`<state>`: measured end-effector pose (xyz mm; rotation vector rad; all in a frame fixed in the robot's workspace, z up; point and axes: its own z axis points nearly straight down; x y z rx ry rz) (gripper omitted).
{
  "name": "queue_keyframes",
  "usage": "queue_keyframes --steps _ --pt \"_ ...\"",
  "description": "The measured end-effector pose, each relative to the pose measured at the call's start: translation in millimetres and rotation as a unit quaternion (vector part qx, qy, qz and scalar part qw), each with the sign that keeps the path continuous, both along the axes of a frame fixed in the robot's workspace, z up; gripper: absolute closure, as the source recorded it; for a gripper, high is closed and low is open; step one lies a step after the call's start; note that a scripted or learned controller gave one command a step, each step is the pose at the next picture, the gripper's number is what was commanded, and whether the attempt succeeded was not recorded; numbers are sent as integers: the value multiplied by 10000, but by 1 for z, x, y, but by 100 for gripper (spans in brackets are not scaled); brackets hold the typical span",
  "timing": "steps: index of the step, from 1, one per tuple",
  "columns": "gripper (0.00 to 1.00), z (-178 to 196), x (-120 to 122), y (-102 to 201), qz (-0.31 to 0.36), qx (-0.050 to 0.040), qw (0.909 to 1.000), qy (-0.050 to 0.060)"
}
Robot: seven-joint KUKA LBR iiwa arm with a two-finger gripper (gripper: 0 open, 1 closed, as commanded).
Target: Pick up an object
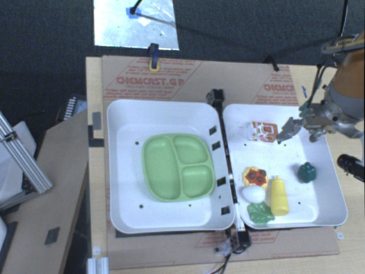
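Objects to pick: six small toys lie in the right white shallow bin.
Left white bin: holds a pale green three-compartment plastic tray, well apart from the toys.
Red-and-white flat packet: near the bin's back wall, just left of the gripper.
Yellow mustard-style bottle: lying near the front wall.
White egg: touching the bottle's left side.
Pizza-like yellow and red disc: just behind the egg.
Green leafy piece: in front of the egg.
Dark green pepper: alone, toward the right wall.
Grey arm: enters from the right over the bin's back corner.
Gripper: above the bin beside the packet, nothing visibly held; how far it is open cannot be told.
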<state>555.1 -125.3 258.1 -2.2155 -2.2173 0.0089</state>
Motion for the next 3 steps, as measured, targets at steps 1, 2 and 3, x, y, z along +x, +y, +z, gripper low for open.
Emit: queue_keyframes --steps 1,2,3 --pt "0 6 2 0 12 -7 10000 -51" --pt "0 -57 1 5 1 0 10000 -26" --pt "0 -115 9 5 -4 0 10000 -27"
